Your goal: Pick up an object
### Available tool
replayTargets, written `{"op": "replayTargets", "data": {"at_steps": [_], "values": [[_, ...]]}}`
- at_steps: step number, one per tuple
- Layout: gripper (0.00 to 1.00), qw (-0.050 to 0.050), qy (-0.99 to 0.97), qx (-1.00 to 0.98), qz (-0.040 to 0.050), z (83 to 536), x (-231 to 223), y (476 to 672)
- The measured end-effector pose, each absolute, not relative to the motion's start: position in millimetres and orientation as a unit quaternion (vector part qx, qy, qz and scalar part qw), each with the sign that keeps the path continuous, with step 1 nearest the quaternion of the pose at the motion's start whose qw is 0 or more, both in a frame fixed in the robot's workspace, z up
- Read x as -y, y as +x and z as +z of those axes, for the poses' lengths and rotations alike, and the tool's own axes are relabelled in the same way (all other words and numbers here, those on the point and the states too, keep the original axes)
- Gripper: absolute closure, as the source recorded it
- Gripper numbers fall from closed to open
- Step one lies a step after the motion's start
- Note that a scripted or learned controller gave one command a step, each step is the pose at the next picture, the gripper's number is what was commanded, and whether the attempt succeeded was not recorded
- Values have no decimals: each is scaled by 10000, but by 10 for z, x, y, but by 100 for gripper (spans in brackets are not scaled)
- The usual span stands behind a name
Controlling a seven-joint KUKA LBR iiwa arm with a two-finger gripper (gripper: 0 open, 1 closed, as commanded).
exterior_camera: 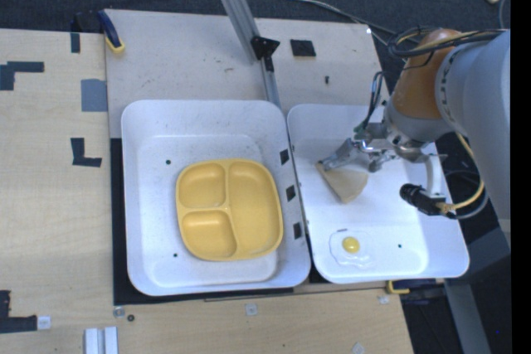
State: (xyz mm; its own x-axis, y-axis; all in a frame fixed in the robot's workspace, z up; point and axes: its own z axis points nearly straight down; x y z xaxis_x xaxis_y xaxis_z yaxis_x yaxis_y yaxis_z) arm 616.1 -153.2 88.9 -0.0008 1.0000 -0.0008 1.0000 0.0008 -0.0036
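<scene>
We see two shallow white bins side by side on the bench. In the left bin (141,178) a yellow divided plate (230,209) with three compartments lies slightly toward the near edge, roughly central between the bin's side walls. In the right bin (440,249) a tan wedge-shaped piece (347,183) lies near the middle, a little toward the left wall, and a toy fried egg (350,247) rests close to the near edge, well apart from the wedge. The grey arm (465,87) with its orange band comes in over the right bin's far right corner, and its gripper (340,159) hangs low at the wedge's far edge, touching it or just above it; we cannot tell which. Whether the fingers are spread or closed, we cannot tell, nor whether anything sits between them.
</scene>
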Motion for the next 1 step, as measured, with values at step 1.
{"op": "replayTargets", "data": {"at_steps": [1], "values": [[100, -3, -7060, 7082, -1, 1028, 1522, 6178]]}}
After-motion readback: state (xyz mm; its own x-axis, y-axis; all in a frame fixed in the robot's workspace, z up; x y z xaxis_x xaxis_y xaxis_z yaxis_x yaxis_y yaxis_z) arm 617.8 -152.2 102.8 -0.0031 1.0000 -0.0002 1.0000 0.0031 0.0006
